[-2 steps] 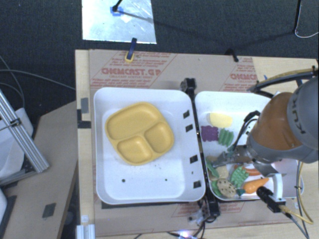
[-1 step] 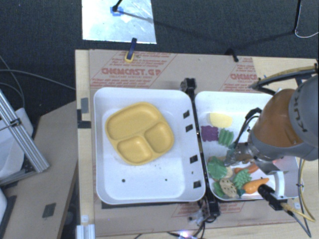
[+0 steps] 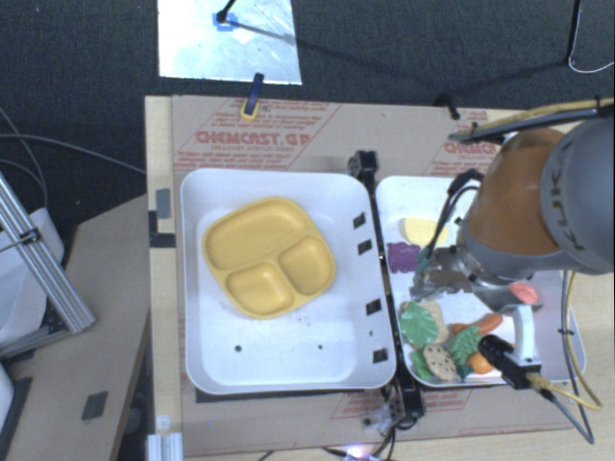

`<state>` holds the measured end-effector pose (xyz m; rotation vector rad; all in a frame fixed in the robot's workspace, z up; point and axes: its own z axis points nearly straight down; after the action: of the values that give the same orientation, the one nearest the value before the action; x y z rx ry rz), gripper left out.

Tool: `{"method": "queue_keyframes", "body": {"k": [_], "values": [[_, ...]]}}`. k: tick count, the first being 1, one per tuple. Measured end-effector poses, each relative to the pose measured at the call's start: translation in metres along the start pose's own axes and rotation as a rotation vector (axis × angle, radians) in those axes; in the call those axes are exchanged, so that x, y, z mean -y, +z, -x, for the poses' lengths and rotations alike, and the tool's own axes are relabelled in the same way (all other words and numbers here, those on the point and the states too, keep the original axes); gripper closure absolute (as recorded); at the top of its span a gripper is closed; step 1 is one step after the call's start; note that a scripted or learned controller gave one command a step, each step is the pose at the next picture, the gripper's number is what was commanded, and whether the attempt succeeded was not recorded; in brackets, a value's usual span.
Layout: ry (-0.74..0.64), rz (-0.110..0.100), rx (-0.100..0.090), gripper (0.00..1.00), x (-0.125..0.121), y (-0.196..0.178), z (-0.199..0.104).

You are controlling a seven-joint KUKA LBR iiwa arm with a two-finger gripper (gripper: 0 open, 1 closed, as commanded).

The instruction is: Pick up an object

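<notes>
Objects for pickup lie in the right bin [image 3: 404,195], most of them clustered at its near end. A green leaf-shaped piece [image 3: 418,323] sits at the near left of that bin, with a tan round piece with dark spots [image 3: 439,359] just below it and touching the group. An orange carrot-like piece [image 3: 478,326] and a second green piece [image 3: 465,347] lie to their right. A purple item [image 3: 402,255] rests against the bin's left wall, and a pale yellow item [image 3: 419,230] lies just beyond it toward the far end. A pink piece [image 3: 524,294] shows beside the arm body.

The gripper [image 3: 437,279] is low over the right bin, just above the green leaf-shaped piece and to the right of the purple item. Its fingertips are hidden among dark hardware, so whether it is open or closed cannot be told, and nothing can be seen held.

The arm [image 3: 553,205] enters from the right, its orange band and grey body covering the middle and right of the bin, wrist pointing down and to the left.

The left bin [image 3: 288,353] holds a yellow divided tray [image 3: 269,255], well apart from the gripper. Both bins rest on a cardboard-covered tabletop [image 3: 279,128].
</notes>
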<state>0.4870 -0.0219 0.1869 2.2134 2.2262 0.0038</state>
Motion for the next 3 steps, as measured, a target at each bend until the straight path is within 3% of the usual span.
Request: {"method": "queue_keyframes", "body": {"k": [1,2,3], "values": [[-0.004,-0.002,-0.002,1.00,0.000,0.003,-0.065],[-0.005,-0.001,-0.001,1.00,-0.021,0.028,-0.153],[0.005,-0.005,0.000,1.00,-0.007,0.035,-0.145]]}}
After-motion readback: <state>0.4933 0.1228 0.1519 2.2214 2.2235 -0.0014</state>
